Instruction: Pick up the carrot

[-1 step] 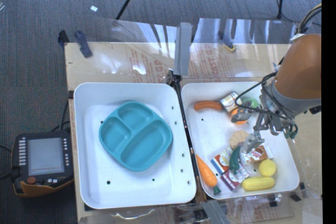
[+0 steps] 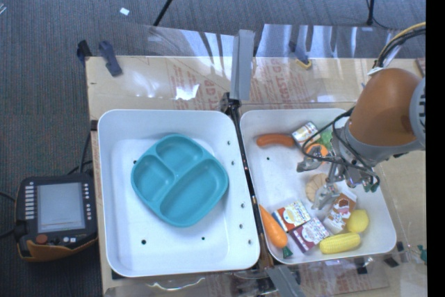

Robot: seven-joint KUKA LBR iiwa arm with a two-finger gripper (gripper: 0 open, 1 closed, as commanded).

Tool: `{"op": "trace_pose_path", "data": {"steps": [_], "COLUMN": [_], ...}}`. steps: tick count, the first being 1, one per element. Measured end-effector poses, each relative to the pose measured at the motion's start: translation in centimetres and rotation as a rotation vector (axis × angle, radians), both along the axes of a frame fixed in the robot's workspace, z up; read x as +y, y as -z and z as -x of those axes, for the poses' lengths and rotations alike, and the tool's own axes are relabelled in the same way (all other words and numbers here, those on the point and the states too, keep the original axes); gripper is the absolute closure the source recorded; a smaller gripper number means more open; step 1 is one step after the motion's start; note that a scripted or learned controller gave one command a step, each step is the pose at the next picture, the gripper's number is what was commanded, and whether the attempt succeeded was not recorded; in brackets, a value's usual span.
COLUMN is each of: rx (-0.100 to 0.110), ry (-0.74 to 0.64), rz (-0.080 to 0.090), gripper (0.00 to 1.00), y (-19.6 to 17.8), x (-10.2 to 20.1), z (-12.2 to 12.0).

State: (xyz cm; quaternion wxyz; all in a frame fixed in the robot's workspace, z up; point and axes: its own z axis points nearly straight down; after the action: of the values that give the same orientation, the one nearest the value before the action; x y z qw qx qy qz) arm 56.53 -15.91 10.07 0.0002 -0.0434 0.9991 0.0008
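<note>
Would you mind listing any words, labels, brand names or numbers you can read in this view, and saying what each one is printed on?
No text can be read with confidence.
Red print on the bench board behind the bins: blurred and washed by glare, unreadable.
Small food boxes in the right bin: printed, too small to read.
Can near the sausage: label too small.
Pendant screen at the left: nothing readable.
</note>
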Motion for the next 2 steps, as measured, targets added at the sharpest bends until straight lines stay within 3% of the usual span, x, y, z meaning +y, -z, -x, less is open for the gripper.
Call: {"op": "trace_pose_path", "data": {"steps": [1, 2], "rx": [0.005, -0.007], "ry": [0.044, 0.039], "rz": [0.0, 0.002], "gripper": [0.0, 1.0], "y": [0.8, -0.4], "x": [-1.9, -1.7], "z": [-5.9, -6.2]}}
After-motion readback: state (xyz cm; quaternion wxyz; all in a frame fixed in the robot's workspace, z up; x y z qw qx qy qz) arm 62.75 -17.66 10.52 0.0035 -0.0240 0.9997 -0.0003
